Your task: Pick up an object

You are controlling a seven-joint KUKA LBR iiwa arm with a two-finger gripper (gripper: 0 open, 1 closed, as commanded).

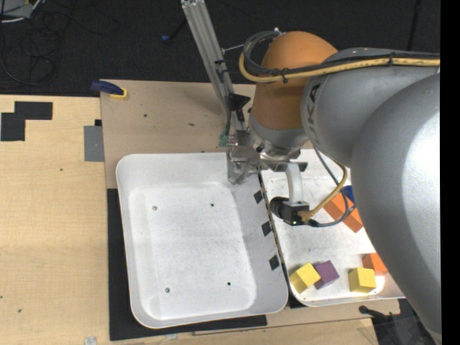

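Approach step: you are holding claw [239, 165] at far rim of left bin [187, 243]; spread or pressed together, cannot tell. Targets are lying in right bin [316, 243]: yellow cube [305, 276] touching purple cube [327, 272]. Next, judging: you are needing to shift right and descend.
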